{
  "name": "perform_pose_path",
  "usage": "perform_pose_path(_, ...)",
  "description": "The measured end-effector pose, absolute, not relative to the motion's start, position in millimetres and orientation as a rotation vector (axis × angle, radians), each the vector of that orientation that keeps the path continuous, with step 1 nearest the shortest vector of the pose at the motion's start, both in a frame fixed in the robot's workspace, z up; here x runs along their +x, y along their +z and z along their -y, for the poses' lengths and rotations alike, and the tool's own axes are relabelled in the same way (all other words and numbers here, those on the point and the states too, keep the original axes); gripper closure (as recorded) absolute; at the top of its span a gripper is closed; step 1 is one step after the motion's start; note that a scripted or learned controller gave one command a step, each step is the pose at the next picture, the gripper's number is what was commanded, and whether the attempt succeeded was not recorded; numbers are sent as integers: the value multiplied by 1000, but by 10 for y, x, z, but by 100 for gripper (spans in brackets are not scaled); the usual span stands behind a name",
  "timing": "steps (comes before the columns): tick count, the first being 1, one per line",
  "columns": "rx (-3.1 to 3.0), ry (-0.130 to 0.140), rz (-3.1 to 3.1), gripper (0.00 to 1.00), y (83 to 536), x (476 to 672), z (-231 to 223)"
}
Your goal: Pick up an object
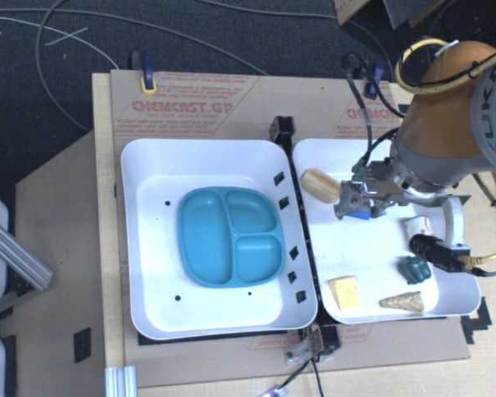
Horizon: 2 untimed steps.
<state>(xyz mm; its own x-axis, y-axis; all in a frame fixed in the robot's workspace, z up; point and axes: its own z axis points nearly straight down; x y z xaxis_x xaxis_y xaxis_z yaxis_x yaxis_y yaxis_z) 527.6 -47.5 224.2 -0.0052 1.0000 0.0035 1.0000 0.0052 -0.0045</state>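
Camera view
Gripper (357, 203): low over the right bin (372, 263), beside the bread roll (320, 185); a blue item (360, 214) sits under it.
Jaws: state cannot be told.
Targets: cheese (343, 291), wedge (403, 302), teal piece (414, 268).
Advice: centre on one item, descend straight, close fully before lifting.

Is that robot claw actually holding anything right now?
It cannot be told. The gripper sits low in the right bin, beside a tan bread roll, over something blue.

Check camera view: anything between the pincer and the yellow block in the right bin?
Nothing: between the pincer and the yellow block lies just bare white floor of the right bin, per the camera view.
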Motion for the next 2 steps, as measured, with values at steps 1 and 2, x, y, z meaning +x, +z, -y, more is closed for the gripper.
perform_pose_path(1,-2211,1,2225,100,2313,5123,-117)
perform_pose_path(2,-2211,3,2224,100,2178,4997,-642)
